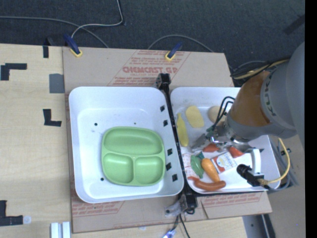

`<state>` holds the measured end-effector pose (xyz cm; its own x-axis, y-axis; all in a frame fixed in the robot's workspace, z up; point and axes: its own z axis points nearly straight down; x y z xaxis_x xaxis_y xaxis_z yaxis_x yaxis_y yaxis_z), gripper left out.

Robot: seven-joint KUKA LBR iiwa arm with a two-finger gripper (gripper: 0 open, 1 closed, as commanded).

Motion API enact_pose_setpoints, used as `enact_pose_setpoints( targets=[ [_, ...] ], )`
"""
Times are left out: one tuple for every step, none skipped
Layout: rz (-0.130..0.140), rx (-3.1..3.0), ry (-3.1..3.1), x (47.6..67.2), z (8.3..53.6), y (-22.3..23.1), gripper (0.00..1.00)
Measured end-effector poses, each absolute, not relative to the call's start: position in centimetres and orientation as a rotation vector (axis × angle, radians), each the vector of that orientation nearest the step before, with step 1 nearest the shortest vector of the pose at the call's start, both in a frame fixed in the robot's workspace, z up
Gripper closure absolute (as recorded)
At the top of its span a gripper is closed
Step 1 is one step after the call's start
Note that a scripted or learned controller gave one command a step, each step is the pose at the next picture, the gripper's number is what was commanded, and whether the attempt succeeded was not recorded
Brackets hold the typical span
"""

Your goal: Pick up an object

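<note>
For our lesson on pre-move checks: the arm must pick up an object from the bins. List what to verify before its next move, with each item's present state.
1. Objects in the right bin: ok; carrot, sausage and yellow piece lie there.
2. Gripper over those objects: ok.
3. An object gripped: cannot tell.
4. Objects separated for a clean grasp: not ok; carrot, sausage and green piece crowd together.
5. Left bin offers a target: not ok; it holds just the green tray.

Tool (210,142) above toy-filled right bin (257,185)
</note>
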<state>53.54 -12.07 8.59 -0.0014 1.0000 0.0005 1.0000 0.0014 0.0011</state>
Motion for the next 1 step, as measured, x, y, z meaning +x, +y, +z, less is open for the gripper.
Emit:
enact_pose_setpoints(
  targets=[
    [0.001, 2.218, 2.221, 53.59, 9.59, -12.14, 1.00]
  ],
)
